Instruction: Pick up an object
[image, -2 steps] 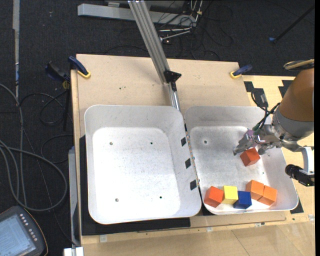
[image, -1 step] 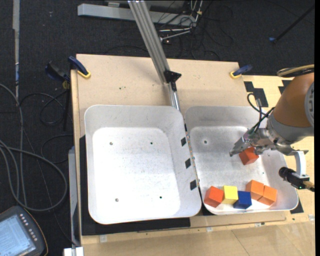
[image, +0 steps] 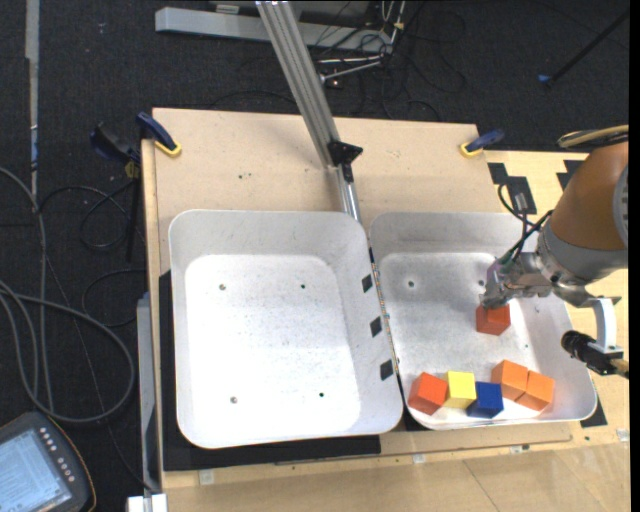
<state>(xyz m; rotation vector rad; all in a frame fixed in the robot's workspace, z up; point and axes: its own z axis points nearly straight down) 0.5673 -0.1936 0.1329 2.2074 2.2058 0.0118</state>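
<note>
Blocks are what the task offers, and all of them sit in the right bin (image: 400, 290); the left bin (image: 200, 300), taken first in a left-to-right sweep, carries nothing to pick. Along the right bin's near wall lies a cluster: an orange block (image: 429, 391), a yellow block (image: 461, 386) touching it, a blue block (image: 487, 399) just beside that, and two more orange blocks (image: 524, 384) pressed together toward the corner. Apart from that group, nearer the bin's middle, sits a red-orange block (image: 492, 320). The gripper (image: 497, 296) hangs directly above this block, its tip meeting or almost meeting the block's top edge. From this slanted view I cannot tell whether the gripper is wide, narrow, or already closed around the block, since the wrist hides the contact. Judging by the layout, the reach to a target looks done, while a confirmed grasp and the lift clear of the bin floor are not yet achieved.
</note>
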